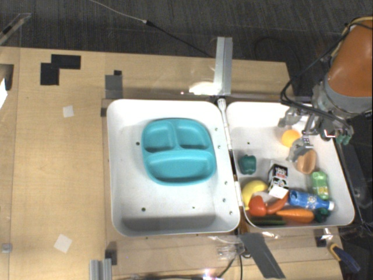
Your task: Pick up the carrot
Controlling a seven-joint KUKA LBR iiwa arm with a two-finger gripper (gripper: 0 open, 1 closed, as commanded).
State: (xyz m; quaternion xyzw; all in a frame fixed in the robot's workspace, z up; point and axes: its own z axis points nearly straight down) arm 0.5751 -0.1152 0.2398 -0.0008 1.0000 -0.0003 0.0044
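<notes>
Nearest me, the carrot lies well below my gripper, whose fingers stand apart beside a yellow ball.

You won't find any lettering you can read here. The small black-and-white packet in the right bin carries print, and the blue bottle a label, but both are too blurred to make out.

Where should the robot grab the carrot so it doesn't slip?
Probably around the middle of the carrot, coming straight down from above. It lies flat and long along the near wall of the right bin, with a blue bottle close behind it, so pinching across its width looks easiest.
</notes>
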